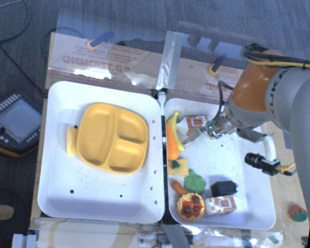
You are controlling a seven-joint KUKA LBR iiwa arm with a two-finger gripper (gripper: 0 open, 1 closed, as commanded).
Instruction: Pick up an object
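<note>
The right bin [249,185] holds several toy foods. Along its left side lie a yellow banana [172,127] and an orange carrot [172,144], with a small brown-and-white box [195,122] beside them. Lower down are a cheese wedge [179,167], a green leafy piece [195,181], a black block [223,188], a round pizza toy [190,206] and a brown-and-white carton [221,204]. My gripper [215,128] hangs low over the bin's upper part, just right of the small box, with the grey and orange arm [257,89] behind it.
The left bin [54,186] carries a yellow divided plate [113,137] with a pale yellow piece [71,141] tucked under its left edge. A black cylindrical fitting [259,161] juts over the right bin's right rim. A red-and-green toy [298,213] lies outside on the bench.
</note>
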